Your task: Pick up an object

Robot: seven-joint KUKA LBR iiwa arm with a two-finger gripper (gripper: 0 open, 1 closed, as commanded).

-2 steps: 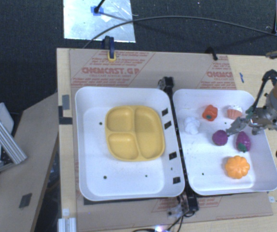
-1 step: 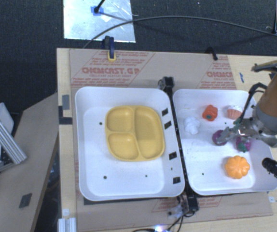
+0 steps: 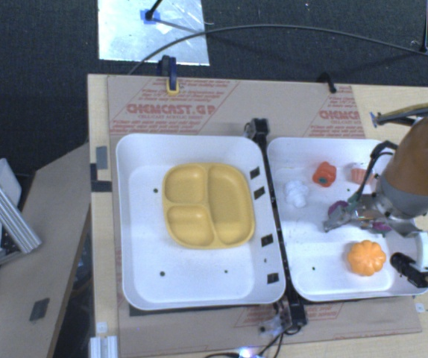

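The arm [image 3: 415, 174] comes in from the right over the right bin [image 3: 303, 274], and its grey wrist with the orange band covers much of that bin's right side. The gripper [image 3: 348, 216] sits low over the bin floor, a tangle of dark and metallic parts; whether the fingers are spread or closed, or have anything between them, I cannot tell. A purplish piece [image 3: 338, 208] shows at their left tip, too small to identify.

Just below and right of the fingers lies an orange pumpkin-shaped object [image 3: 366, 257], apart from them. Above and left of them sits a small orange-red object [image 3: 323, 174], and further left a pale white object [image 3: 297, 193], faint against the white floor. A pinkish item [image 3: 358, 175] above the fingers is partly cut off by the arm.

Well to the left, the left bin [image 3: 139, 274] holds a yellow divided plate [image 3: 207, 204]. Both bins rest on the bench [image 3: 199, 99].
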